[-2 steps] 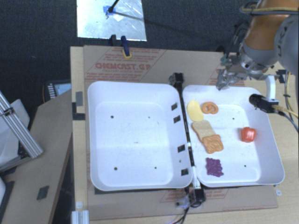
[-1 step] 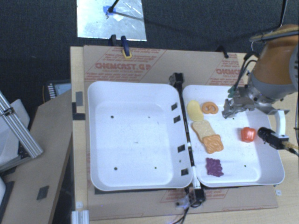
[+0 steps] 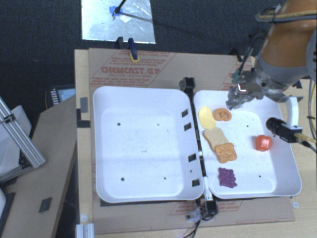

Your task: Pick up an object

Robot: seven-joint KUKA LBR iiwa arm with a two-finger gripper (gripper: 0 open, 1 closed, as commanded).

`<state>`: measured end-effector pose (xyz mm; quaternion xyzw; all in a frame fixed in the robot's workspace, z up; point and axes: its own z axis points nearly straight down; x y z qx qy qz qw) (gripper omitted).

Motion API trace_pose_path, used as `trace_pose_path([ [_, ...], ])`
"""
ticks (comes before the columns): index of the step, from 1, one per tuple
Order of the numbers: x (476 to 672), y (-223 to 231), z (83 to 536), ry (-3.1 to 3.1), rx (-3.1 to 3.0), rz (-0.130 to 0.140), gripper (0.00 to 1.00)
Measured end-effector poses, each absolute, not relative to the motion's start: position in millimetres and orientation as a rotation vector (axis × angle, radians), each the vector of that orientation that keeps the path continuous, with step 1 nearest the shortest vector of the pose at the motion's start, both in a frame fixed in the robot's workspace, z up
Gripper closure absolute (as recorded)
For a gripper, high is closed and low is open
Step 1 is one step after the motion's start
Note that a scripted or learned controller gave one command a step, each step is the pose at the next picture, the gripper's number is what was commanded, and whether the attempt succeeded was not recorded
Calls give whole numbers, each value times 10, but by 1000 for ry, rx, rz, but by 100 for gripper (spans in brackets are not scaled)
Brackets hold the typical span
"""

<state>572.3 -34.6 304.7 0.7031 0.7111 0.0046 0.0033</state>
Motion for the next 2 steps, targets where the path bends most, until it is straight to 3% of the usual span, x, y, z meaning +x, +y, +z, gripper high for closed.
trace_pose_path([
  [1,4849,187,3750,2231,2208,13,100],
  [2,4870,846,4145,2231,2208,10,100],
])
